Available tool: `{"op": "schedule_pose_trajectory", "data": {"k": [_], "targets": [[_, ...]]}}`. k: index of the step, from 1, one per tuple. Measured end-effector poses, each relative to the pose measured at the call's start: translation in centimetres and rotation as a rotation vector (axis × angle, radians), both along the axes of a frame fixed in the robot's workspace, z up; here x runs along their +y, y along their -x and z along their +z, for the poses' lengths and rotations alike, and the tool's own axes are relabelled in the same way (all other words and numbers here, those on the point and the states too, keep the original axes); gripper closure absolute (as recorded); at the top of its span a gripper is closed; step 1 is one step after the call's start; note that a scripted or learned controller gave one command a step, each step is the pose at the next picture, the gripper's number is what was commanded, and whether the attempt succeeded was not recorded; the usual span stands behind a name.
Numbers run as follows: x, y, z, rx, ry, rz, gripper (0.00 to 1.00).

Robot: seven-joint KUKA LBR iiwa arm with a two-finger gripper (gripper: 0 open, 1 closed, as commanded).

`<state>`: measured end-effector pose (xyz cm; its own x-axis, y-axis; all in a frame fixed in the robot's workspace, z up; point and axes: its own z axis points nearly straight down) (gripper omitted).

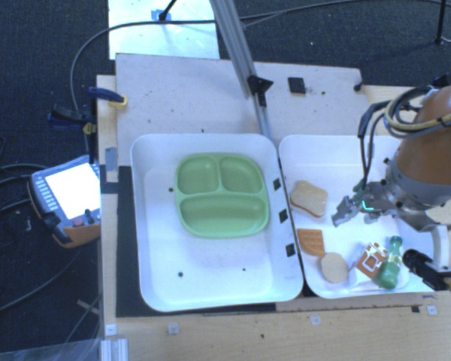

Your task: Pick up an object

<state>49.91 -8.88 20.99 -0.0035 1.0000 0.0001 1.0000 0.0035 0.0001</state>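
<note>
Bread (309,198) is our landmark, lying in the right bin (323,153) near its left wall. Just right of it we see the gripper (344,210), low over the bin floor; how wide it stands we cannot tell, and nothing shows in its grasp. Below the bread lie an orange cracker (311,241) and a round biscuit (334,267); further right, a green bottle (390,265). We judge a descent here could nudge the bread aside, or close on bare floor.
</note>
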Motion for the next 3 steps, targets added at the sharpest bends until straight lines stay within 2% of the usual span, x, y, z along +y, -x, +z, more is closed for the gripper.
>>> {"op": "schedule_pose_trajectory", "data": {"k": [1,2,3], "targets": [[0.0,0.0,0.1,-0.002,0.000,0.000,0.00],[0.1,0.1,-4.1,0.003,-0.001,-0.002,0.00],[0.4,-0.3,-10.2,0.002,-0.001,-0.003,0.00]]}}
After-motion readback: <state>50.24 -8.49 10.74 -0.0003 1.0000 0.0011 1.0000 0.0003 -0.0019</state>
